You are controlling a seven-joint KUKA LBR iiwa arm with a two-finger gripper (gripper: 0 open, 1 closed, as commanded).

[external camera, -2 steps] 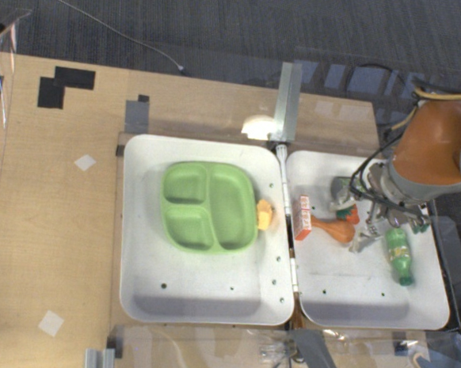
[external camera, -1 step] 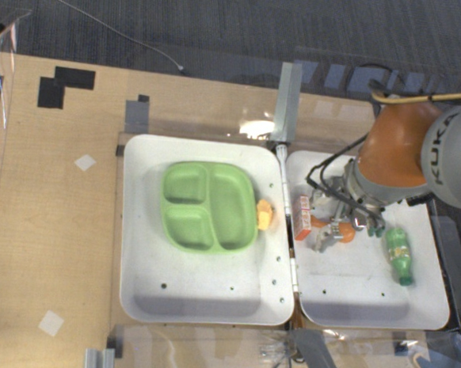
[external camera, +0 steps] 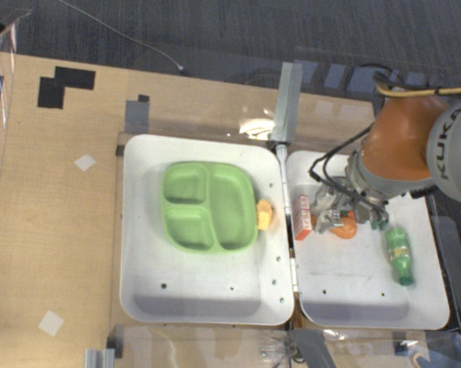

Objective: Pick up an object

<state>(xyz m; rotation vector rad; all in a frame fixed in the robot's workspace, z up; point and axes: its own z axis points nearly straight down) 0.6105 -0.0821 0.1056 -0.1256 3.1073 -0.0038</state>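
Two shallow white bins are seen side by side on the pale wooden bench [external camera: 44,228]. In the left bin [external camera: 197,300] a light green plastic tray with three compartments [external camera: 209,207] is laid, and a small yellow-orange object [external camera: 264,215] is found just beside the tray's right edge. In the right bin [external camera: 364,305] the gripper [external camera: 337,215] is lowered over a round orange object [external camera: 344,228], which is partly hidden beneath it. A small red and white packet [external camera: 303,213] is placed just to the gripper's left, near the bin wall. A green plastic bottle [external camera: 398,253] is laid on its side near the right wall, apart from the gripper. Whether anything is pinched cannot be told.
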